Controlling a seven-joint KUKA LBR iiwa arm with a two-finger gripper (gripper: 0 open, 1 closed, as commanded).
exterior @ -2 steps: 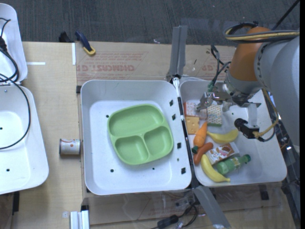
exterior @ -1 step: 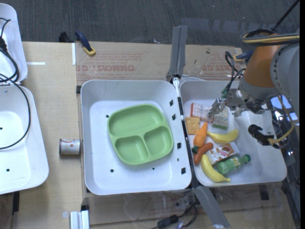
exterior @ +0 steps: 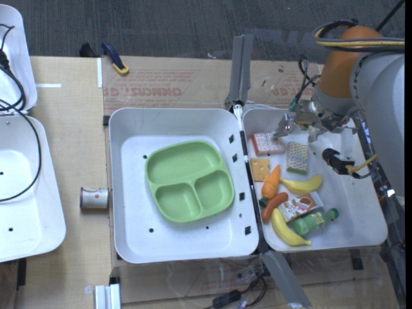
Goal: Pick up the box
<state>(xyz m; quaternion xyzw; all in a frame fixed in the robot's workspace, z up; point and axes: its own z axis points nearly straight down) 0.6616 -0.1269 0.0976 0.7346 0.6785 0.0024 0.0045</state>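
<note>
"Two bins on the bench in the camera view. Where's the box?"

"In the right bin, toward its near side: a small box with red and white print, lying flat among the toys. A yellow banana lies just on its far side, another banana at its near left, and a green bottle touches its near right edge."

"And the gripper?"

"The gripper hangs over the far end of that bin, near a pink-topped packet and a speckled sponge, well apart from the box. Nothing sits between its fingers; whether they are apart or together I cannot tell."

"So how far along?"

"By my reading, nothing is done yet: the box rests untouched. The reach, the grasp and the lift all remain. The left bin bears just a green divided plate."
</note>
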